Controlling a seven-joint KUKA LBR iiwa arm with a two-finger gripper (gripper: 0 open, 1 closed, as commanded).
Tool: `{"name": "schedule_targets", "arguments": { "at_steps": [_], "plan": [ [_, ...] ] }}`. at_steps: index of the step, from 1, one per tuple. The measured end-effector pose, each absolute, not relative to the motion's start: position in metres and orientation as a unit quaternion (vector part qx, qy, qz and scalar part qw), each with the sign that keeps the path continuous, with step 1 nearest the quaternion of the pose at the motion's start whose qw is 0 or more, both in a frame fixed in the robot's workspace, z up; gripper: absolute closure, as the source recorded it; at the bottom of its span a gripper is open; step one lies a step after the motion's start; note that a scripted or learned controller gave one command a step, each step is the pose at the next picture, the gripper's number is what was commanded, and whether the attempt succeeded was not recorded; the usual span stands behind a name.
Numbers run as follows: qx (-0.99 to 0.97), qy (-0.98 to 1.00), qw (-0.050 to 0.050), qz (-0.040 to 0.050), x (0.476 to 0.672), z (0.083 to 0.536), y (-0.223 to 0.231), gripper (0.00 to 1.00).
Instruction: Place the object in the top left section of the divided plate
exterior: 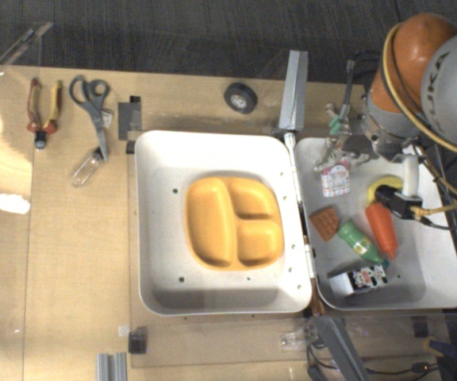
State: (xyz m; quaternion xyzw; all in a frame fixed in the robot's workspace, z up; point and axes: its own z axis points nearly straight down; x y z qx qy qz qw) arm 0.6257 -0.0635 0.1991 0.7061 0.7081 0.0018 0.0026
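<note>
The gripper [344, 143] hangs over the far left corner of the right bin [443, 292]. From here I cannot tell if it is open or closed, and nothing can be seen held in it. The task does not say which object is meant. I think it is the small pink and white packet [336, 181], because it lies flat on the bin floor just beside the gripper, on the side toward me. Its long side seems to run from the far edge toward the near edge, a little tilted. The carrot [382, 228] and the green bottle [360, 243] lie further away, both slanted. The yellow plate [190, 213] sits in the left bin [157, 213], well apart to the left.
</note>
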Motion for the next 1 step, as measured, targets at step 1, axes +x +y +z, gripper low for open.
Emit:
{"name": "schedule_targets", "arguments": {
  "at_steps": [1],
  "plan": [
    [0.658,0.753,0.002,0.0022,0.6118,0.2021,0.0189,1.0]
  ]
}}
